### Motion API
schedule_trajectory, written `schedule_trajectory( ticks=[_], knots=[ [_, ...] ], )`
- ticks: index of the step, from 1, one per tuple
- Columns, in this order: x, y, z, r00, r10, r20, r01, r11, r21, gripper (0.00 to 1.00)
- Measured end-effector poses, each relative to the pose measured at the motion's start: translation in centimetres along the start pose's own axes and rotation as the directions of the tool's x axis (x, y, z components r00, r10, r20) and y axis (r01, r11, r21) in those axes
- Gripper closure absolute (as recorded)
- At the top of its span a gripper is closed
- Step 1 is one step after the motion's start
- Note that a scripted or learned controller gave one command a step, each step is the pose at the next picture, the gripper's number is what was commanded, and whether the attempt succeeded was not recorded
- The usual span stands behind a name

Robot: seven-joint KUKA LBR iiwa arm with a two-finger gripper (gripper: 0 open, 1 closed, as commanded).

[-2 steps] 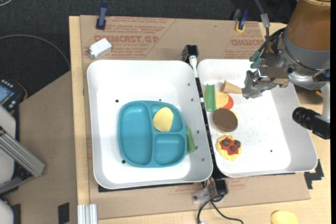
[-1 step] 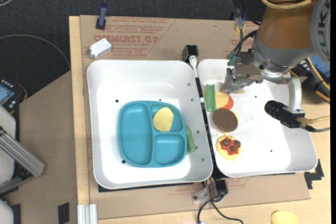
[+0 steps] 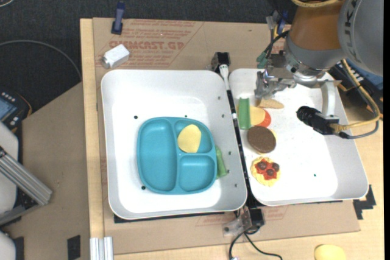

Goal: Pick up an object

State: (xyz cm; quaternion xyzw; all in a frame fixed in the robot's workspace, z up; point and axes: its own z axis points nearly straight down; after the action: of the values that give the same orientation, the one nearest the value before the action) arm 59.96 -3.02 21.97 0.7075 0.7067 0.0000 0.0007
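Now we see the grey two-finger gripper point(image 3: 266, 89) hanging in the right white bin point(image 3: 341, 179), just above the pale orange toy food piece point(image 3: 261, 116), which lies slightly toward us beside the green stick point(image 3: 244, 113).

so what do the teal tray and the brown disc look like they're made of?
Teal tray: likely moulded plastic, smooth with a slight sheen; uniform colour, rounded divider walls. Brown disc: probably plastic or rubbery toy food, matte; flat, dull surface with a lighter rim. The look leaves the exact material open.
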Motion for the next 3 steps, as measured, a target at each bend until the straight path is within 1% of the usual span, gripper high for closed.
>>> schedule_trajectory(
  ticks=[1,2,3],
  knots=[
    [3.9,0.1,-19.2,1.000,-0.007,-0.002,0.007,1.000,-0.021,1.00],
    [10.4,1.8,-32.5,1.000,-0.010,-0.004,0.010,1.000,-0.020,1.00],
    [11.7,-2.0,-21.9,1.000,-0.003,0.000,0.003,1.000,0.014,1.00]
  ],
)
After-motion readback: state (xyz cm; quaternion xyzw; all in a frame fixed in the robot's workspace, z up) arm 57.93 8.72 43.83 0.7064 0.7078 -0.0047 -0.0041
